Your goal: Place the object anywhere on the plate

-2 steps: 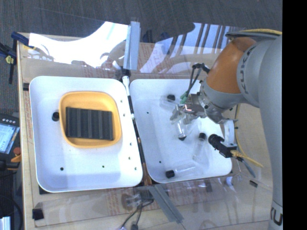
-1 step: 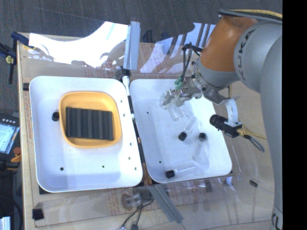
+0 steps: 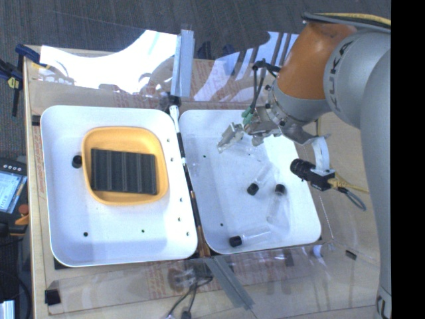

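The wooden table (image 3: 199, 281) carries two shallow white plastic bins with rounded corners, set side by side and touching along a dark seam. The grey, smooth-shelled arm (image 3: 362, 52), with its glossy orange band above the wrist, enters from the right and bends down over the upper part of the right-hand bin (image 3: 206, 178), its wrist tilted so that the metal two-finger jaws (image 3: 232, 138) point leftward and downward toward the bin floor. The jaws appear spread apart with nothing between them, hanging just above the bin's upper middle. In the left-hand bin (image 3: 60, 231) lies a yellow-orange plate (image 3: 99, 145), a rounded rectangle with a raised matte rim, and on its middle sits a dark grey ribbed rectangular insert (image 3: 126, 171) with parallel grooves running lengthwise. The objects to be moved are clear plastic tubes with small black caps, hard to make out against the white floor of the right-hand bin: two lie near the middle with caps (image 3: 253, 189) and (image 3: 279, 189) close together, and another tube (image 3: 249, 236) lies near the front wall. A small black round piece (image 3: 77, 161) rests on the left bin's floor just beside the plate's left rim.
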You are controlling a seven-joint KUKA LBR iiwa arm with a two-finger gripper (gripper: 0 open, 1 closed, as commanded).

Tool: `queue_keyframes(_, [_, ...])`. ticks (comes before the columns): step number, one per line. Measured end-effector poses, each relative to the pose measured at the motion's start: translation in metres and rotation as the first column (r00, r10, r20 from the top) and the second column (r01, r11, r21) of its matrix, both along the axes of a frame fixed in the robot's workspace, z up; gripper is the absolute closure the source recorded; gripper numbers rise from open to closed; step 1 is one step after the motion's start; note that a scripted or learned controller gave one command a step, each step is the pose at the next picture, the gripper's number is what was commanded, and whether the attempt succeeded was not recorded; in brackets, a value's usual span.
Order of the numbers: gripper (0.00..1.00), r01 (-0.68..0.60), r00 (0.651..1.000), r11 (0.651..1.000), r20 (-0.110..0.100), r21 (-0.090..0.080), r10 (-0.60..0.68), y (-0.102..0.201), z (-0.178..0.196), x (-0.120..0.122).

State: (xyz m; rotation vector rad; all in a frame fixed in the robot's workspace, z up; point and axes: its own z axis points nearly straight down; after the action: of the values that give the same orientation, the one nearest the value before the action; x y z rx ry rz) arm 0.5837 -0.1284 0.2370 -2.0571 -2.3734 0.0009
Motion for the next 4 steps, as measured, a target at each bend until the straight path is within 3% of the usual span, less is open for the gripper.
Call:
queue_keyframes(1, [0.0,0.107,0.994,0.994,-0.002,0.0,-0.107,0.049,-0.041,0.039])
queue_keyframes(2, [0.0,-0.039,0.999,0.999,-0.001,0.0,0.039,0.097,-0.015,0.029])
queue_keyframes(3, [0.0,-0.078,0.997,0.997,-0.002,0.001,0.078,0.139,-0.038,0.044])
queue_keyframes(4, [0.0,-0.141,0.99,0.99,0.001,0.0,0.141,0.18,-0.023,0.037])
